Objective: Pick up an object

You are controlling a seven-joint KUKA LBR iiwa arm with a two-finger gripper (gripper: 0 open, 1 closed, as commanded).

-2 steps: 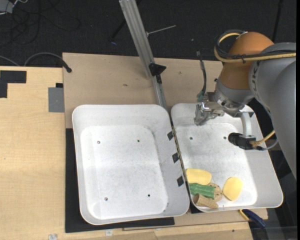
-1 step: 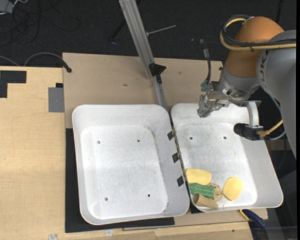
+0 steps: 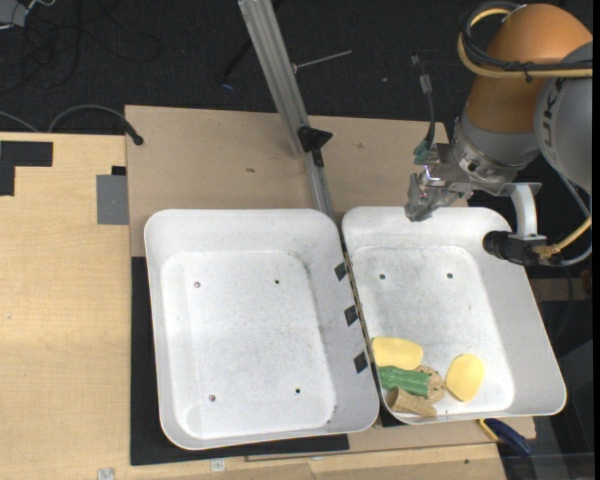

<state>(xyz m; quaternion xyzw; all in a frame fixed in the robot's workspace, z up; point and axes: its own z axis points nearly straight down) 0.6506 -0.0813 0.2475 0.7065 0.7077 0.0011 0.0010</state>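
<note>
Arm: reaches in from the right, hand (image 3: 420, 208) over the right bin's (image 3: 540, 368) far rim (grip state unclear).
Bench (image 3: 210, 158): tan board, dark floor behind.

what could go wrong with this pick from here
The objects are bunched in the right bin's near corner: yellow piece, green piece and tan piece touch, so a grasp may catch two or slip. The gripper sits over the far rim, and could clip the wall.
</note>
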